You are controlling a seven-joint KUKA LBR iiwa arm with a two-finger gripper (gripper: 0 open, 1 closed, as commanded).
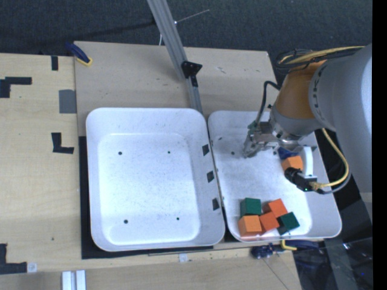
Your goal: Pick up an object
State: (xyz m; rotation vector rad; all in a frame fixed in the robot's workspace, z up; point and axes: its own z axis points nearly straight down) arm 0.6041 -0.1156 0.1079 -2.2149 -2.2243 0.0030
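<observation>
Hovering gripper [251, 148] over bare floor of right bin [233, 180], claw state unclear; blocks [266, 216] clustering lower right, ungrasped.

robotics lab | plywood bench [139, 77] with tape marks | two white bins [97, 162] | grey-orange arm [326, 95] | loose cables | metal camera pole [172, 35]

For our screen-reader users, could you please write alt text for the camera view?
A grey arm's gripper hangs over the right white bin, apart from the orange and green blocks clustered in its near corner. The left white bin sits beside it.
</observation>
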